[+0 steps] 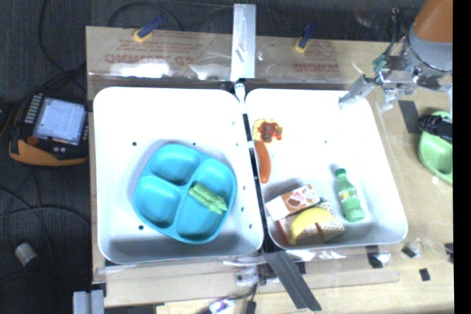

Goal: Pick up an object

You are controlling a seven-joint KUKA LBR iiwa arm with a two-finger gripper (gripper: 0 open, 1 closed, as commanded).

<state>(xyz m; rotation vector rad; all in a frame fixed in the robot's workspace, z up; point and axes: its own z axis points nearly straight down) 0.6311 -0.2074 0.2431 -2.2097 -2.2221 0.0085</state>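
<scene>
Bottle (349,195), green, lies in the right bin (368,158) near its front, beside a banana (309,220) and small cartons (294,200). Carrot (263,160) lies along the divider. Left bin: blue plate (158,191). Gripper (360,90) hangs above the right bin's far corner; finger state cannot be told.
</scene>
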